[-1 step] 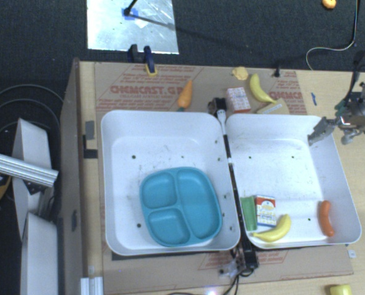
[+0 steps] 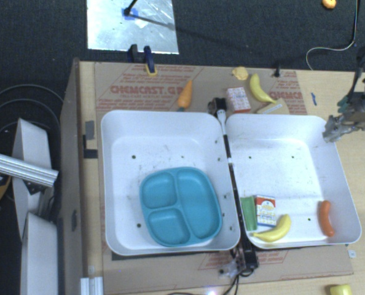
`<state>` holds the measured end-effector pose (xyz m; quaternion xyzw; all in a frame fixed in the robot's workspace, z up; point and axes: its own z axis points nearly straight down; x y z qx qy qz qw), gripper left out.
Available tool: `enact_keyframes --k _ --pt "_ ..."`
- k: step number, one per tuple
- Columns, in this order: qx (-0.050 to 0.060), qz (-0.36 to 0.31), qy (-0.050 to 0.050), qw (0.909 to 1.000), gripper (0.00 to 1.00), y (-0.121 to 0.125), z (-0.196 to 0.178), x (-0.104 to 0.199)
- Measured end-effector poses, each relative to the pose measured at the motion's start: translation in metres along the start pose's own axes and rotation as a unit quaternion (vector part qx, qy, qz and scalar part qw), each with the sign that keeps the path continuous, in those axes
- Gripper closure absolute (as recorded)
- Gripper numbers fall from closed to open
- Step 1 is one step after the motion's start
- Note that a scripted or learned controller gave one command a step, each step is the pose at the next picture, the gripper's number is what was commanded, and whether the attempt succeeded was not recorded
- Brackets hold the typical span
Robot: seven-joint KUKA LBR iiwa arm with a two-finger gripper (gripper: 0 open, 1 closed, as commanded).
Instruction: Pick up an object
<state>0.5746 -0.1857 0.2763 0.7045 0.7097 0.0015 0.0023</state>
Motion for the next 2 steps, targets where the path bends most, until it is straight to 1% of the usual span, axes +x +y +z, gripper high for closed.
enact_keyframes --k 1,2 --pt "0.000 0.004 -0.001 1.0000 1.00 -0.033 -0.044 -0.022" --pt "0.003 0.002 0.001 1.0000 1.00 -0.045 -0.017 -0.003"
